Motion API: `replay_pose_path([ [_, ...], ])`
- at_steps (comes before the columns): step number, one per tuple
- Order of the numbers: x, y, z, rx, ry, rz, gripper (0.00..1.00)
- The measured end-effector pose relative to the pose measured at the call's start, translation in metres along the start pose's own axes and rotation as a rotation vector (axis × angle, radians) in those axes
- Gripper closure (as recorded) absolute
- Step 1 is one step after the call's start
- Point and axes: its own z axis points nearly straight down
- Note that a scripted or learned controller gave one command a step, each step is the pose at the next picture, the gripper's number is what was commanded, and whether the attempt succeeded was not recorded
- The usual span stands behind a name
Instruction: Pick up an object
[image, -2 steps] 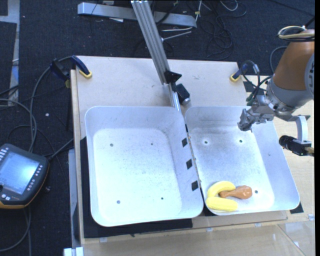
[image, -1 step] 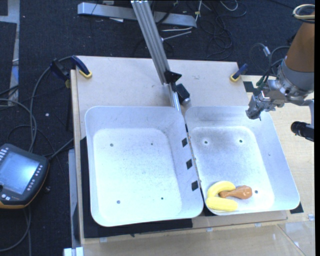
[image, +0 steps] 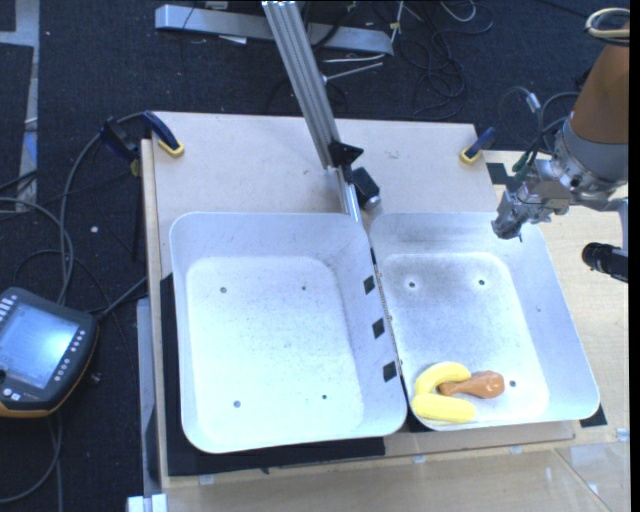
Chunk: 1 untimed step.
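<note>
Tool (image: 508, 228) state cannot be told; banana (image: 440, 392) is best approached from directly above, well apart.

1. A dark carpeted floor (image: 80, 80) surrounds the pale wooden worktop (image: 260, 160).
2. Black cables (image: 60, 215) trail across the floor.
3. A handheld control pendant (image: 40, 350) lies at the left.
4. A slanted aluminium bar (image: 310, 85) crosses above the worktop.

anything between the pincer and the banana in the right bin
No. In the camera view, only bare bin floor separates the pincer from the banana.
</note>
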Motion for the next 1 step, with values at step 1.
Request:
replay_pose_path([
  [1, 0.0584, -0.0035, 0.0070, 0.001, 0.001, -0.004, 1.00],
])
